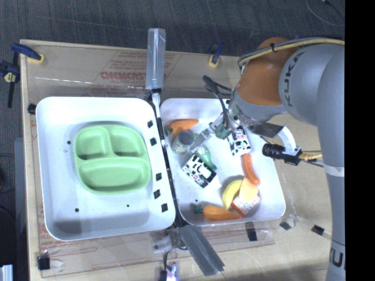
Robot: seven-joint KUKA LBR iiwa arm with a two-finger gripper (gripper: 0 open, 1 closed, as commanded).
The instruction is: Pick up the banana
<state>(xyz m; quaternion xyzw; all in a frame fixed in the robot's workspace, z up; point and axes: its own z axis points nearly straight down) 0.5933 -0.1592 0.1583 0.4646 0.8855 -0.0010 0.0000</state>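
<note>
a: locating item one: the banana (pixel 231 190) is listed in the right bin (pixel 275 183), near its front, touching a sausage (pixel 250 169) and a carrot (pixel 218 213).

b: gripper (pixel 223 128) is logged over the bin's rear; claw state: cannot be told.

a: recommended: descent is centred on the banana's yellow curve, neighbours are avoided.

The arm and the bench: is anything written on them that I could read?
"KUKA", in grey letters on the arm, partly cut off by its curve.
Red print on the bench above the left bin: too blurred to read.
Black-and-white carton in the right bin: pattern visible, no legible words.
</note>
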